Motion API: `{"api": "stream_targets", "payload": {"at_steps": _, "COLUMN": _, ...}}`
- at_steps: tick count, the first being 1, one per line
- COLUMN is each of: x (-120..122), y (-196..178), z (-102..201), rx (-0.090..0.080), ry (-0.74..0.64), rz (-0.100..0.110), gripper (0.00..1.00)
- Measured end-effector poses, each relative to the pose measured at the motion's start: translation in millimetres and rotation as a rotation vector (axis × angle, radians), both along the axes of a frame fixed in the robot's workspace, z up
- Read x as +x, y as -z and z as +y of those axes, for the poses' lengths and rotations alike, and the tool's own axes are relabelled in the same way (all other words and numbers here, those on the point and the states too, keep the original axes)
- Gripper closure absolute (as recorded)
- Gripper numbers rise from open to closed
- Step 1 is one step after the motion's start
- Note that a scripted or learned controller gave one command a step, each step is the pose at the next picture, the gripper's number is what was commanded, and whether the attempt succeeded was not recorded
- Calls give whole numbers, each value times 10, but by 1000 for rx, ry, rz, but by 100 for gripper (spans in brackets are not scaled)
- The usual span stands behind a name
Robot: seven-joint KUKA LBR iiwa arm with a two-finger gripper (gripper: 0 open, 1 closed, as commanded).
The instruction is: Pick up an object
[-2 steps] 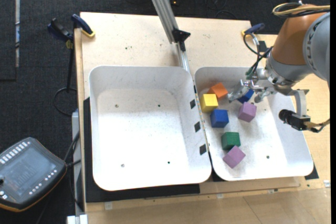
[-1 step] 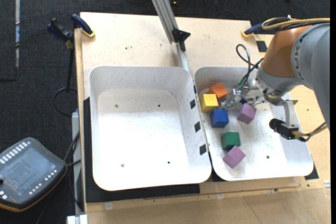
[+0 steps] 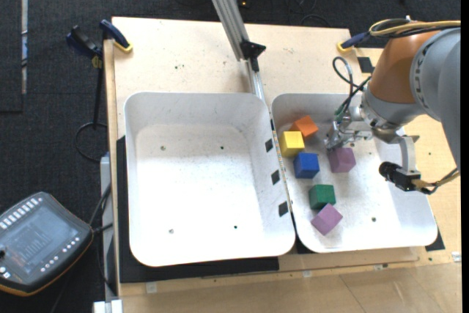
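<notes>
Bench (image 3: 183, 55), pale board, bearing two shallow white bins side by side. Left bin (image 3: 146, 121): bare white floor with small dark specks. Right bin (image 3: 410, 216): six blocks. Orange block (image 3: 307, 127) at the far end, touching the yellow block (image 3: 292, 142) just left of it; blue block (image 3: 306, 165) just below the yellow; green block (image 3: 322, 195) nearer the camera; purple block (image 3: 327, 218) just below the green, tilted. Mauve block (image 3: 342, 158) to the right of the blue, directly under the gripper (image 3: 339, 138). Arm: grey with orange band, entering from the right, gripper low over the mauve block; finger spacing cannot be told, nor whether the block is gripped. Handheld control pendant (image 3: 37, 242) on the floor at lower left.
</notes>
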State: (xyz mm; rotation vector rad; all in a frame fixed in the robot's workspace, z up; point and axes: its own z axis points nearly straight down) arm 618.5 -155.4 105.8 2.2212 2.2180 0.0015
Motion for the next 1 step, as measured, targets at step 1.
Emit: {"api": "stream_targets", "payload": {"at_steps": 1, "x": 88, "y": -601, "z": -53, "rx": -2, "ry": -3, "rz": -6, "gripper": 100}}
